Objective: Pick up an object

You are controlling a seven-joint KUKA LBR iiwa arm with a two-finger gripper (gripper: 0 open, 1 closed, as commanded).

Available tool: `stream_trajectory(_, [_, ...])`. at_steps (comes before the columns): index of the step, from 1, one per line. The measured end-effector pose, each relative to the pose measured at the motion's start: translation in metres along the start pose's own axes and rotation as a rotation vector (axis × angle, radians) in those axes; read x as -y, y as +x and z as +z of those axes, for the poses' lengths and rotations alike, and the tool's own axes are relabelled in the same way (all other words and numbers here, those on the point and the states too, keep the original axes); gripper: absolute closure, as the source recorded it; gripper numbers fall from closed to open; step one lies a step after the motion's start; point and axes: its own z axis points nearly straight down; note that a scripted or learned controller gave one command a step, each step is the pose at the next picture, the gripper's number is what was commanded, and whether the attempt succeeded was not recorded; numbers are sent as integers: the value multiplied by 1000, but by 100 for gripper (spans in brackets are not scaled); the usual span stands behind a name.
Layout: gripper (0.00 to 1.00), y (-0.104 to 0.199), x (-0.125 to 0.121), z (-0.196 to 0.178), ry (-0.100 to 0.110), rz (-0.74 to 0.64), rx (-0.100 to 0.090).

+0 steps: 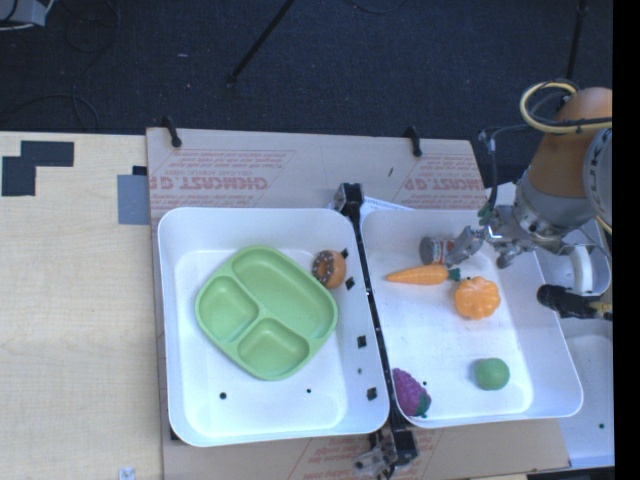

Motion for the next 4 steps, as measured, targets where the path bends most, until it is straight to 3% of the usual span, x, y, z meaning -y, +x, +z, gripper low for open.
stream_trajectory(1, [0,0,-6,43,-21,0,5])
stream_trajectory(2, [100,-1,-4,34,-15,-1,4])
stream_trajectory(4, [100,-3,6,-89,-11,0,3])
